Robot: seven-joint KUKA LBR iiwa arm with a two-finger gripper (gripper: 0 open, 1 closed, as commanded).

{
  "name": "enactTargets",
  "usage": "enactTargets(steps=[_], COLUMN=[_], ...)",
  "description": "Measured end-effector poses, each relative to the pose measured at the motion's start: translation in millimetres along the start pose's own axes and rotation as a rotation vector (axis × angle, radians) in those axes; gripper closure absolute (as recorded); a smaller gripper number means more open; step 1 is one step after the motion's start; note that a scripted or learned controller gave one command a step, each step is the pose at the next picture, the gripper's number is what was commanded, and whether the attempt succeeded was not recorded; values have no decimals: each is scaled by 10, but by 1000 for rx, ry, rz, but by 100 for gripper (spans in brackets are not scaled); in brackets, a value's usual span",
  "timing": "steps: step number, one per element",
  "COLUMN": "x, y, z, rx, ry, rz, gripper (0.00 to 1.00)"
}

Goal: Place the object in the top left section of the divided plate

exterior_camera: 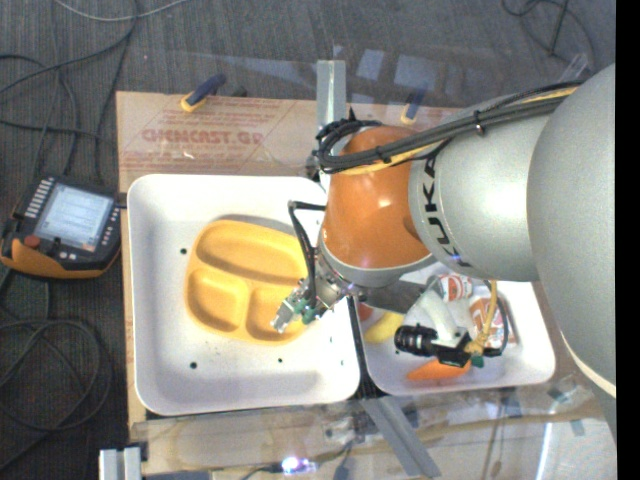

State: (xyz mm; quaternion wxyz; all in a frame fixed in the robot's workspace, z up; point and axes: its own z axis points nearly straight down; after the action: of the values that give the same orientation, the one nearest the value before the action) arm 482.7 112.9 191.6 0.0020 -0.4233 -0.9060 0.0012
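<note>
two shallow white bins sit side by side on the bench: the left bin [160,368] holds the task's things, the right bin [530,368] lies mostly under the arm. a yellow divided plate [235,273] lies in the left bin, nearer that bin's right wall than its left, with one long section along its far side and two smaller sections on its near side. all three sections look bare yellow where they can be seen.

the grey arm [520,198] reaches in from the right edge of the bench, its orange band [370,208] hanging over the wall between the two bins. the gripper [297,311] points down over the plate's near right corner, right at the plate's rim. whether it is spread or pressed together cannot be told, since its tip is small and blurred; a bit of green shows there, too small to name. no object can be made out with certainty at the gripper or on the plate.

in the right bin, near its near edge, lie a carrot-like orange piece [437,372], a yellow piece [378,328] by the dividing wall, and a white and orange wrapper [470,308], partly behind a black fitting on the arm.

a handheld pendant [65,226] with a lit screen rests off the bench's left edge.
</note>
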Motion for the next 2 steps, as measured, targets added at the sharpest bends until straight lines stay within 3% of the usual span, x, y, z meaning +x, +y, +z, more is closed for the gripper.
enactTargets(steps=[1, 2], x=[-1186, -824], y=[-982, -672], z=[87, -500], rx=[0, -4], ry=[-3, -2], rz=[20, 90], gripper=[100, 100])
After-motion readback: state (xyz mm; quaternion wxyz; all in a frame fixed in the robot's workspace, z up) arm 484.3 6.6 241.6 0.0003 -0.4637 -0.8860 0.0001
